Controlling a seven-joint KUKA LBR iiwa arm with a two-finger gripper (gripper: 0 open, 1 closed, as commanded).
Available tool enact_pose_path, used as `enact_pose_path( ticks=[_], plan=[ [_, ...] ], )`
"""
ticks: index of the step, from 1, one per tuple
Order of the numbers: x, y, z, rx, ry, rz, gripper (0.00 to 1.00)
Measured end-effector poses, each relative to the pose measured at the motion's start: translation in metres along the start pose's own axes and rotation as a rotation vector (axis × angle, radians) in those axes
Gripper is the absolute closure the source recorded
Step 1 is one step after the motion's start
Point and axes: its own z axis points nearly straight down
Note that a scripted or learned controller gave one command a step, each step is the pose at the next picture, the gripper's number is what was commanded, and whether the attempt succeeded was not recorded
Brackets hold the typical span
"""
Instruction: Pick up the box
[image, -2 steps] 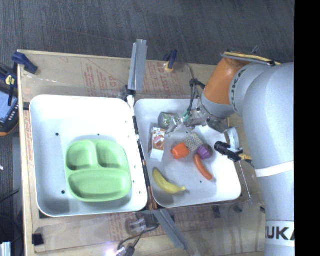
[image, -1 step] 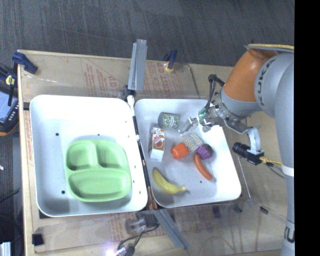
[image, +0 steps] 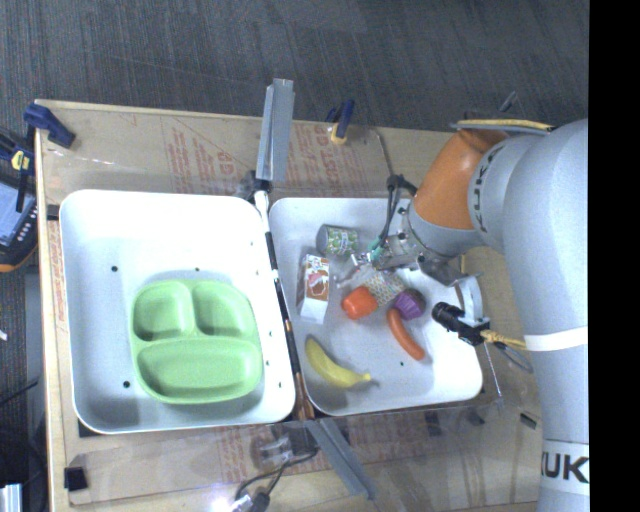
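Note:
The box (image: 315, 281), a small white carton with red print, lies in the right bin (image: 455, 375) near its left wall. My gripper (image: 378, 262) hangs low over the middle of that bin, to the right of the box and a little apart from it. It sits between a small greenish can (image: 338, 240) and an orange round fruit (image: 358, 303). Nothing shows as held.
The right bin also holds a purple piece (image: 408, 303), an orange carrot-like piece (image: 405, 336) and a banana (image: 335, 365) at the front. A green divided plate (image: 198, 345) lies in the left bin (image: 90, 250). The arm (image: 500, 210) covers the right bin's right side.

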Motion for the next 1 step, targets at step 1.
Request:
enact_pose_path(
  ticks=[1],
  plan=[
    [-0.0009,0.0016,-0.0120,-0.002,-0.004,-0.004,1.00]
  ],
)
